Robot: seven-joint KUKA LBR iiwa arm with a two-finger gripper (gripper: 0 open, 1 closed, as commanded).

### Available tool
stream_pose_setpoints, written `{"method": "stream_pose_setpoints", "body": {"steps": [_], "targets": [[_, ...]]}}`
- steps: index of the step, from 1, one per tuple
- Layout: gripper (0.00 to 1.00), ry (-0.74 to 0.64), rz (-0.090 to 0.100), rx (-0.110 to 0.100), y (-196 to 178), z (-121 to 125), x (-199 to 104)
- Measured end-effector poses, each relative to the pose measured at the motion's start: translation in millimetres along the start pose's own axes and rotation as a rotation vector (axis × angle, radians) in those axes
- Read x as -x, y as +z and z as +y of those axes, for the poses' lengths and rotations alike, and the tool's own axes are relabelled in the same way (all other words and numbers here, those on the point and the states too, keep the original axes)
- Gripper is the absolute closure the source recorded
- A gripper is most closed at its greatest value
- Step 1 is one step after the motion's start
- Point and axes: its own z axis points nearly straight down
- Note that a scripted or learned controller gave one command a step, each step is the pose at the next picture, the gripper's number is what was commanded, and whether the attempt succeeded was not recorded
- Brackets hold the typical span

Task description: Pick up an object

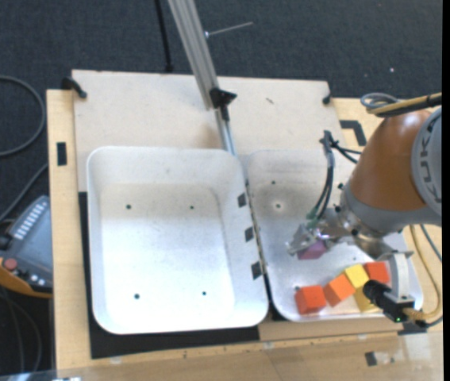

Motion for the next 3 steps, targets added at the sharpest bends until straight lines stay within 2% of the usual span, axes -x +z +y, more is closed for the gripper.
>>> {"method": "stream_pose_setpoints", "body": {"steps": [1, 2, 3], "targets": [[1.0, 0.003, -0.002, 0.002, -116.6, 14.2, -32.3], [1.0, 0.01, -0.003, -0.007, -115.0, 1.6, -2.8], [1.0, -0.001, -0.001, -0.006, -120.2, 24.4, -72.3]]}}
